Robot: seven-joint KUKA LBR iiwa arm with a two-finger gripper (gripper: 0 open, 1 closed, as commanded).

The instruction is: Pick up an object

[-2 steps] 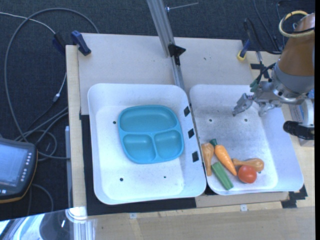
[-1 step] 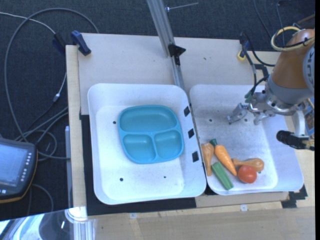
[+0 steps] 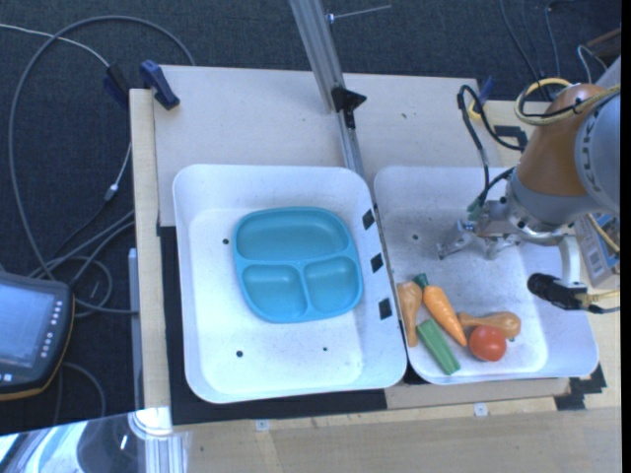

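Several toy vegetables lie at the front of the right bin (image 3: pixel 434 200): an orange carrot (image 3: pixel 442 313), a second paler carrot (image 3: pixel 408 309), a green cucumber (image 3: pixel 437 348), a red tomato (image 3: pixel 487 344) and a yellow-orange squash (image 3: pixel 496 321). My gripper (image 3: pixel 466 249) hangs over the bare middle of this bin, behind the vegetables and apart from them. Its metal fingers (image 3: pixel 449 249) are spread open with nothing between them.
The left bin (image 3: pixel 202 264) holds a blue divided plate (image 3: pixel 296 262). A slanted metal pole (image 3: pixel 317 42) runs down to the gap between the bins. Cables (image 3: pixel 475 126) and a black connector (image 3: pixel 552 288) hang near the arm at the right.
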